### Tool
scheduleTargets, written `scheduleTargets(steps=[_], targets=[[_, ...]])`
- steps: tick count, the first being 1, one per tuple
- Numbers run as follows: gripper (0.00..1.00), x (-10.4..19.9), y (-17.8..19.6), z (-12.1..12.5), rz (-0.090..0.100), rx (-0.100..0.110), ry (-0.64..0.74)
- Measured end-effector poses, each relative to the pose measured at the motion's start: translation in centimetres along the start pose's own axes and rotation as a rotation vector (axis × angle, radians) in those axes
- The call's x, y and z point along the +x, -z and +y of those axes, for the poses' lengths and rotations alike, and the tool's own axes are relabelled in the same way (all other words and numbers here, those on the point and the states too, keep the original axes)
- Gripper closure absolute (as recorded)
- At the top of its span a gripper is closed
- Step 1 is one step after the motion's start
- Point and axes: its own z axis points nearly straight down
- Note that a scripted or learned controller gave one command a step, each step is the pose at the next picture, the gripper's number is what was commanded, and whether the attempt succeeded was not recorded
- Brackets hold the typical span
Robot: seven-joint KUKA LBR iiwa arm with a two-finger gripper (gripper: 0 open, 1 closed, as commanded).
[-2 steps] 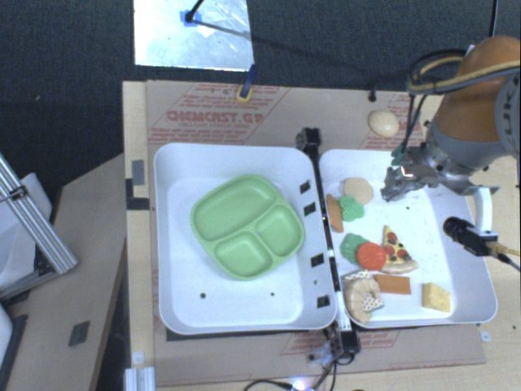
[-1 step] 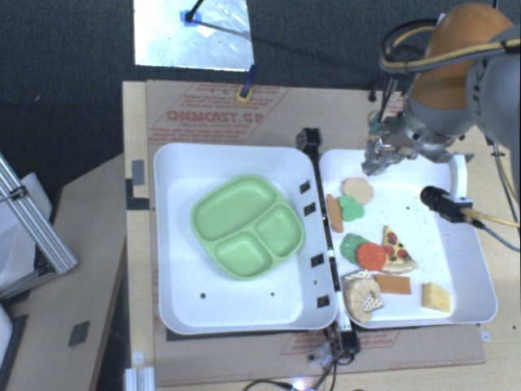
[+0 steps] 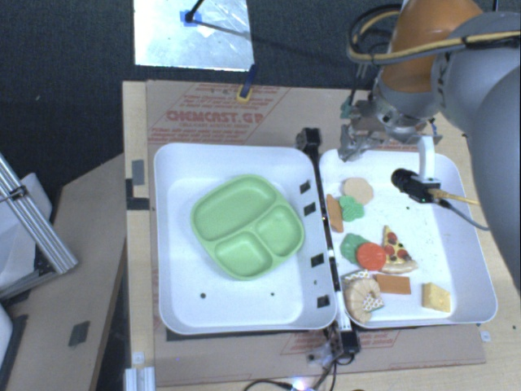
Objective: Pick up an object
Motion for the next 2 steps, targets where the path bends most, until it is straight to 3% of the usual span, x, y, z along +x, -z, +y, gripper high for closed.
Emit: scheduleTargets(steps=[1,2], targets=[[1.0,-1.0,-1.0,-0.1,-0.001,0.003,-0.008],[1.0,-0.8,0.4,0.0,0.0,0.0,-0.004]])
